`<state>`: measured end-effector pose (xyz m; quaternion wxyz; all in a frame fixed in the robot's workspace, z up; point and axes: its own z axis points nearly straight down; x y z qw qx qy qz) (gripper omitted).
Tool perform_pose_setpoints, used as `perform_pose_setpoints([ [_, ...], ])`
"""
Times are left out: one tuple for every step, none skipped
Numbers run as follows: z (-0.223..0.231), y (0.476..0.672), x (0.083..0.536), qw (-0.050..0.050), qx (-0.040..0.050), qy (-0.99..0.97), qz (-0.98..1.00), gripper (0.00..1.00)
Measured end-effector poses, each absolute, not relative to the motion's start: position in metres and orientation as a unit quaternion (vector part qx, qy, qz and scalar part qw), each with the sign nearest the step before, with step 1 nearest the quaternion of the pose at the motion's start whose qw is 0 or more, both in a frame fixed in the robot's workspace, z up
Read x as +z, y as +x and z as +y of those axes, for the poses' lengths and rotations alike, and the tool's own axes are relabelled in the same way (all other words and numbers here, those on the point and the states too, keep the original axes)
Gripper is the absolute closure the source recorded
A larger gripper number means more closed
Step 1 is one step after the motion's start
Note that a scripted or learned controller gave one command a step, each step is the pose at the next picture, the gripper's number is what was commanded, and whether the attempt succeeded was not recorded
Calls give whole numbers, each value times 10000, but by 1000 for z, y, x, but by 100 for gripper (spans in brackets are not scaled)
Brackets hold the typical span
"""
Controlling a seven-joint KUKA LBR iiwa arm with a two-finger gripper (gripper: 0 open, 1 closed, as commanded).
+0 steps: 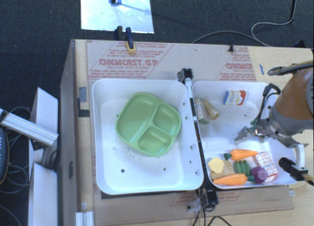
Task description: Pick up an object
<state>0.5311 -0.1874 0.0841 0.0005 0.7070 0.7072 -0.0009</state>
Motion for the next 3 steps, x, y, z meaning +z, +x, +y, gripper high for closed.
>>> perform_pose_setpoints([
  [-186,533,95,18,7,7063,7079,100],
  [-186,533,95,17,7,7063,7079,0],
  [-207,494,84,11,1,7069,7073,0],
])
